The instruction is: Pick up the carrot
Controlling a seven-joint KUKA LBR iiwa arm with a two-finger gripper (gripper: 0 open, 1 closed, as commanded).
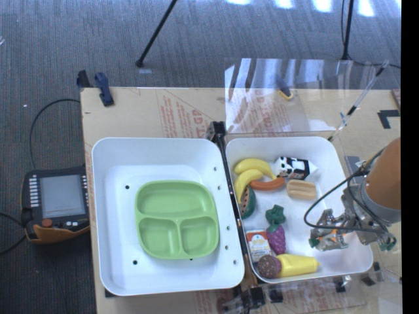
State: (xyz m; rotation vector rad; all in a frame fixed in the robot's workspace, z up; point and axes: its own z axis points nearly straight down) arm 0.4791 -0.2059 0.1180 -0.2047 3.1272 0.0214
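**A:** Camera view has the gripper [329, 238] hanging low at the right-hand end of the right bin [327, 146], over bare white floor. Whether it's spread or pinched, I cannot tell from up here; nothing visible in its grasp.

**B:** And the carrot [267, 184]?

**A:** Up and to the left of the gripper, well apart from it. It's the orange piece lying nearly flat across the picture, long axis left to right with a slight tilt. Banana [252, 167] just above it, a small black-and-white cow [291, 168] beside its right tip, a tan bread piece [301, 190] just below right.

**B:** So a crowded spot.

**A:** Tight, I'd say. The approach likely wants to straddle the carrot's narrow width.

**B:** The surroundings?

**A:** Left bin [111, 175] holds a green divided plate [177, 217]. Both bins sit on a cardboard-covered bench [163, 110], dark carpet beyond, a teach pendant [57, 201] on the floor at left.
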